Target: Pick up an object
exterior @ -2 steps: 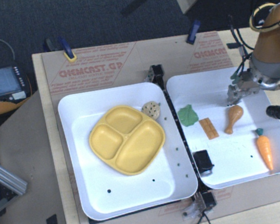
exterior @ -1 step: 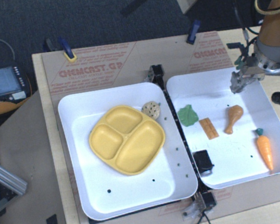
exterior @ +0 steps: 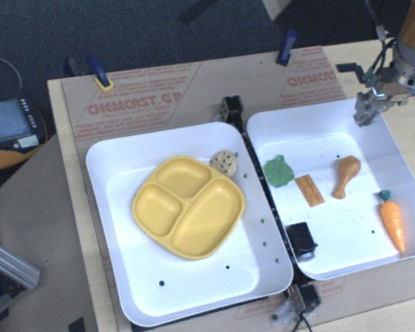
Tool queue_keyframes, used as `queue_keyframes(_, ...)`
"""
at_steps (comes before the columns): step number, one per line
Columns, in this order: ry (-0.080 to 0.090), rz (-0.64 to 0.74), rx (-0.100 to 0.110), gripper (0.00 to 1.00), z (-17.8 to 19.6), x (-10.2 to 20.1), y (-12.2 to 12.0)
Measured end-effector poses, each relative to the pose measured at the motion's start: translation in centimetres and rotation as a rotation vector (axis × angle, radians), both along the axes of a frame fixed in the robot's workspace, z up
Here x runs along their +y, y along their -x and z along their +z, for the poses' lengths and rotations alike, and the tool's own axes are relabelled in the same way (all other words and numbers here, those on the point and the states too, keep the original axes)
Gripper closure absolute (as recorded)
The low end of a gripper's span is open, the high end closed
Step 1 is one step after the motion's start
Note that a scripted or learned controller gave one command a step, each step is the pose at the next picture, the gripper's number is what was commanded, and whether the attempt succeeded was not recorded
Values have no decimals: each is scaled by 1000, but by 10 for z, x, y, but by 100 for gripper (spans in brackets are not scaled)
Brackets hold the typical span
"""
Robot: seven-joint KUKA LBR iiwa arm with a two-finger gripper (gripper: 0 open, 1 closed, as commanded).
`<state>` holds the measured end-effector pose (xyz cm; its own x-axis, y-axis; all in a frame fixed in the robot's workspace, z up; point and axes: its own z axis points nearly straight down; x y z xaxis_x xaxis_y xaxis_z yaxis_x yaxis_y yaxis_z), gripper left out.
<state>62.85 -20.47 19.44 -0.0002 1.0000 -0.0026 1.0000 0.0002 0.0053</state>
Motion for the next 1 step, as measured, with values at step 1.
queue_keyframes(1,-1,1,2,100,26,0,-1)
